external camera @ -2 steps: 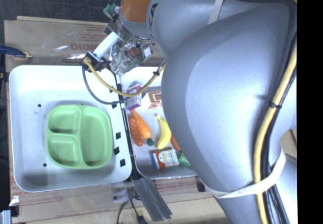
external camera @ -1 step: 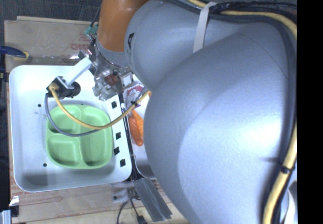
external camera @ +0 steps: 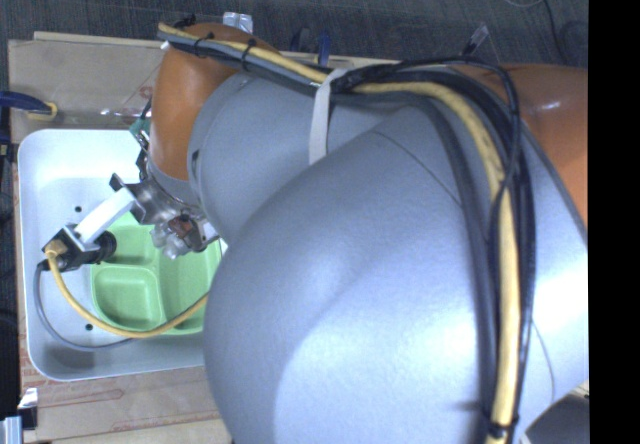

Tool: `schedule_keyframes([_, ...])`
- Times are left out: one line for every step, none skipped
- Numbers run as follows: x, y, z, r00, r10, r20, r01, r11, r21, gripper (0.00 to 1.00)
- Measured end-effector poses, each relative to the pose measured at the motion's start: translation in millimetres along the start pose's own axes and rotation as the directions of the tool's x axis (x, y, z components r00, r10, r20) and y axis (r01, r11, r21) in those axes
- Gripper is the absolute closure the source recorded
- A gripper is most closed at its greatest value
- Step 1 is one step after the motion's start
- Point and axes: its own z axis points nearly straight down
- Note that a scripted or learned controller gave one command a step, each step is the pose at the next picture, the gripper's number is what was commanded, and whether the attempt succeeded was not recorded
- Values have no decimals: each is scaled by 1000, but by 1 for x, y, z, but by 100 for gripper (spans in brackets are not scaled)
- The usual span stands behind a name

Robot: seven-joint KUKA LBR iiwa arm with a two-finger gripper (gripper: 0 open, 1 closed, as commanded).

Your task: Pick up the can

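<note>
My grey arm (external camera: 400, 262) reaches in from the right and hides much of the bench. Its orange band (external camera: 185, 112) sits over the back of the left white bin (external camera: 40, 162). Below the band, my gripper (external camera: 178, 235) hangs low in that bin, just over the back right part of a green compartment tray (external camera: 130, 294). The wrist hardware covers whatever lies directly under the gripper.
A white bracket with a black and yellow plug (external camera: 80, 240) sticks out left from the wrist. A yellow cable (external camera: 70, 307) loops from it across the bin floor and the green tray. The bin's left and front walls lie close by.
</note>
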Motion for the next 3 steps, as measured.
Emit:
schedule_keyframes([13, 9, -211, 973, -231, -2, 231, 973, 0, 100])
schedule_keyframes([-21, -36, -41, 937, -350, 4, 350, 937, 3, 100])
schedule_keyframes([17, 8, -150, 973, -230, -2, 230, 973, -1, 100])
